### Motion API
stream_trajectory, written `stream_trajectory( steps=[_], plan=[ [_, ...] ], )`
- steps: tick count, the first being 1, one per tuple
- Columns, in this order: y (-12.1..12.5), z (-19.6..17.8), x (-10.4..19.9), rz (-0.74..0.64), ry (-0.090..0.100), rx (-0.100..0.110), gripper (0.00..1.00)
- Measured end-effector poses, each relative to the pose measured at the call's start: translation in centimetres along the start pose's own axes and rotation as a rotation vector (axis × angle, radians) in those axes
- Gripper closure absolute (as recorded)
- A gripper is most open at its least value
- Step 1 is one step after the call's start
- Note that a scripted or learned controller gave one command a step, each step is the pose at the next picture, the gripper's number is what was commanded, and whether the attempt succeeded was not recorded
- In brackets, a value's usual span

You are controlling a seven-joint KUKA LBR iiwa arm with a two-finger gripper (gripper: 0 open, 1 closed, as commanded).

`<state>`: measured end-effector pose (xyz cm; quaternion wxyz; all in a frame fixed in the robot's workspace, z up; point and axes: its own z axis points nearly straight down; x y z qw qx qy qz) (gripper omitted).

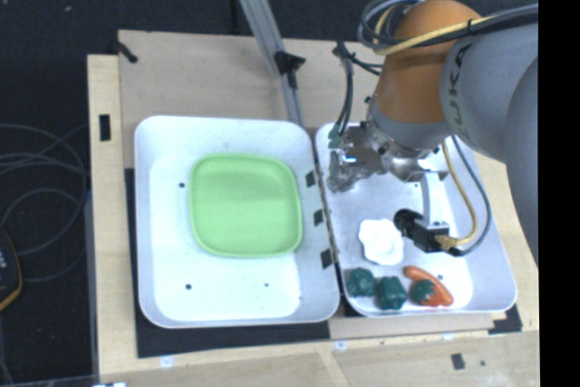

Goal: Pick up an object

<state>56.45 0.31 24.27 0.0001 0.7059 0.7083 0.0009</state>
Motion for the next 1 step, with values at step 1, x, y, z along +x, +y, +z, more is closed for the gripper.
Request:
stream_trajectory(
  steps=[1],
  plan=[
    [1.25, -0.90, 5.10, -0.001, 0.000, 0.000, 1.00]
  ],
)
